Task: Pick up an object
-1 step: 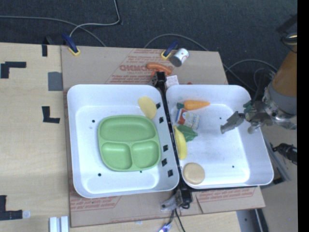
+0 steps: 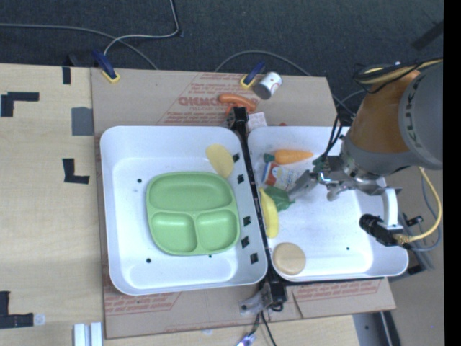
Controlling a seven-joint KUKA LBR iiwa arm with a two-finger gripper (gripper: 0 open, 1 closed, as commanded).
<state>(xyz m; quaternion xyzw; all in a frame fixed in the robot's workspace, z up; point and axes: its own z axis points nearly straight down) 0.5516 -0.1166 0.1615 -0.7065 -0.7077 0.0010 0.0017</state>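
Orange carrot-shaped toy (image 2: 293,155) at back of right bin (image 2: 374,265), lying roughly level, touching a mixed cluster w/ green leafy piece (image 2: 279,200) and a red-and-white item (image 2: 269,170) just beside it; likely pick target, judged from gripper (image 2: 306,181) poised near cluster's right edge. Jaw state: cannot tell, fingertips blur into clutter. Nothing visibly held. Yellow banana-like toy (image 2: 269,215) along bin's left wall; tan round toy (image 2: 289,258) near front left corner, apart from the rest. Left bin (image 2: 115,193): green divided plate (image 2: 192,213) in middle, pale yellow lemon-like toy (image 2: 220,160) at back right, just off plate's rim. Outside bins, on cardboard: small grey cylinder (image 2: 268,84) behind. Risks, as judgement: crowded cluster, so a close may catch leafy piece instead of carrot, or nudge items vs. dividing wall; slanted approach from right may push carrot away, giving empty grasp; rounded toy may slip from a shallow pinch. Count: bins 2; plate 1; carrot 1; banana 1; lemon 1; tan round toy 1; leafy piece 1; red-and-white item 1; grey cylinder 1; arm 1.
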